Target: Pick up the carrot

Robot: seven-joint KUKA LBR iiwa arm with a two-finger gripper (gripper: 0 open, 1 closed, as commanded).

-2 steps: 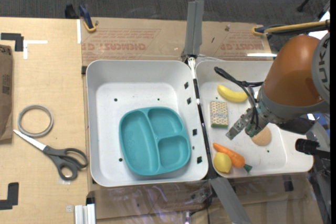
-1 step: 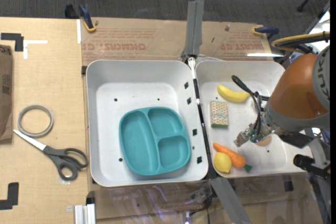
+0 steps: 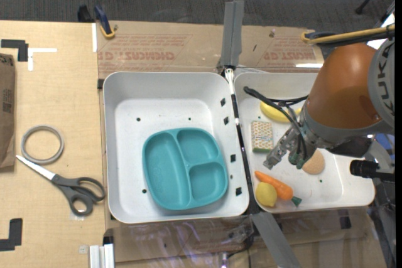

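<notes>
Trouble looks likely to me, since the carrot [image 3: 277, 184] lies at the front of the right bin [image 3: 352, 198] pressed against a lemon [image 3: 266, 196], so the gripper [image 3: 286, 152], hovering spread and empty just above, might nudge both aside.

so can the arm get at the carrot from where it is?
Probably yes. The carrot lies uncovered near the right bin's front edge, just below the tool. A lemon touches it on one side, which may crowd a grasp.
</notes>
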